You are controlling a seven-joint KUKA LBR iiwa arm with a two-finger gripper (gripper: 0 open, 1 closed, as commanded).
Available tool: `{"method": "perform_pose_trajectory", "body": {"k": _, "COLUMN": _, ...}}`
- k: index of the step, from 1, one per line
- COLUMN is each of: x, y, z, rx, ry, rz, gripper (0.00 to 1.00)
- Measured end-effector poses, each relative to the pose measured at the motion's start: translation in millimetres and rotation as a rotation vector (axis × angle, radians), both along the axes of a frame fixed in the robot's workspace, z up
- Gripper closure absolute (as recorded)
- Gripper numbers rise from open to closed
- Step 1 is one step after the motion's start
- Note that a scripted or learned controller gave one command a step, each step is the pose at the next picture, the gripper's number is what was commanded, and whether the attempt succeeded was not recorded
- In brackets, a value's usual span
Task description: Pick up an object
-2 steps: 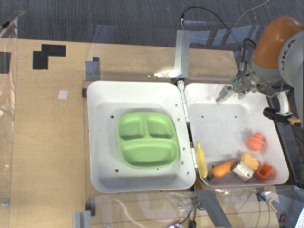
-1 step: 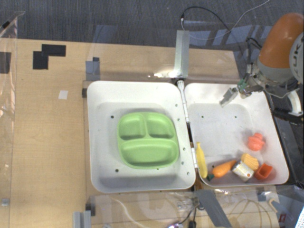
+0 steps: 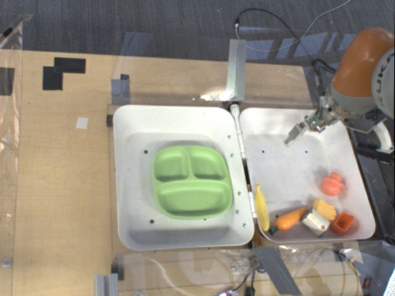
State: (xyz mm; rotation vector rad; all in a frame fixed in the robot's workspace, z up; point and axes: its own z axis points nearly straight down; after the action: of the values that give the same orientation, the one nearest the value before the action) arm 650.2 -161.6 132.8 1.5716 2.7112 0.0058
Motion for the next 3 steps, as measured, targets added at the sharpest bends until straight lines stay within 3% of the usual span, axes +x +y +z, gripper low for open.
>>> {"method": "perform_pose_trajectory", "body": {"k": 1, "x": -55, "y": 24, "z": -42, "rx": -0.004, "ry": -0.006, "rz": 0.284, "gripper": 0.0}}
{"method": "perform_pose_trajectory", "body": {"k": 2, "x": -14, "y": 62, "z": -43, "rx": -0.001, "ry": -0.004, "rz": 0.306, "gripper": 0.0}}
{"method": "perform_pose_trajectory", "body": {"k": 3, "x": 10, "y": 56, "z": -45, "rx": 0.004, "ry": 0.012, "rz": 0.208, "gripper": 0.0}}
